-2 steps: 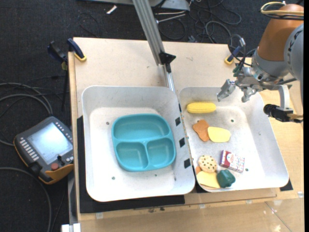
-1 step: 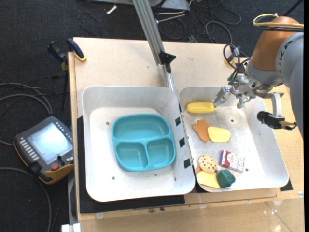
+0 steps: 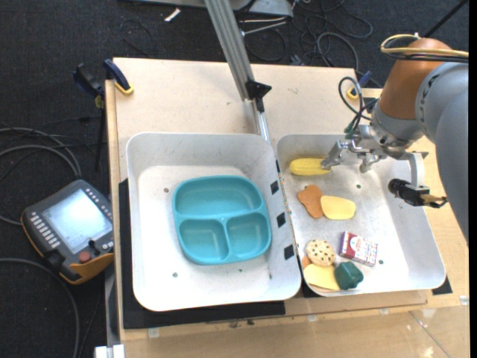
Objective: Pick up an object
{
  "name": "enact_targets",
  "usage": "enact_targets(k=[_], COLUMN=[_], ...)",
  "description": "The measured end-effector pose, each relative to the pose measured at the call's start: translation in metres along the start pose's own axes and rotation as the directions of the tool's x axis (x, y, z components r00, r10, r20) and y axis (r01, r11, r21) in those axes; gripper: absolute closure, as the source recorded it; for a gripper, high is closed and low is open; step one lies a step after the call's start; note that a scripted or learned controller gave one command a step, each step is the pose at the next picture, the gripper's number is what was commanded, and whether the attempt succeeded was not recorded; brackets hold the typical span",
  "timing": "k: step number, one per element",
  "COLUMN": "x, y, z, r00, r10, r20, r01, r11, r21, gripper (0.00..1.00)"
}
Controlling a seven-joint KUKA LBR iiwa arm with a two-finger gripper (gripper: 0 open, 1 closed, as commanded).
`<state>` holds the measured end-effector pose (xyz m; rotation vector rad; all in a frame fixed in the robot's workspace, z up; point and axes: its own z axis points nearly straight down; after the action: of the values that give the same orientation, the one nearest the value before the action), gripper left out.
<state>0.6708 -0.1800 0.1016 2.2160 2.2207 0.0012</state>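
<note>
i see the end effector (image 3: 344,155) low in the right bin (image 3: 417,263), its fingers spread wide, one tip just beside the right end of the corn cob (image 3: 306,167). nothing sits between them. the teal divided plate (image 3: 222,219) lies in the left bin (image 3: 149,200).

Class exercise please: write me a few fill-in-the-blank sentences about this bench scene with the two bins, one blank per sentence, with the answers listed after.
1. The teal tray in the left bin has ____ compartments.
2. The gripper is at the right end of a toy ____ cob.
3. The cookie lies in the ____ bin.
4. The small box beside the cookie is mostly ____ and white.

Answers: three; corn; right; red
</note>
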Motion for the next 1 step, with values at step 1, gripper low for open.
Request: enact_targets(k=[1], x=[-0.0007], y=[0.0016], z=[-0.0136], r00=[1.000], r10=[-0.001], r20=[0.003], r01=[0.001], r11=[1.000], r21=[-0.007], gripper=[1.00])
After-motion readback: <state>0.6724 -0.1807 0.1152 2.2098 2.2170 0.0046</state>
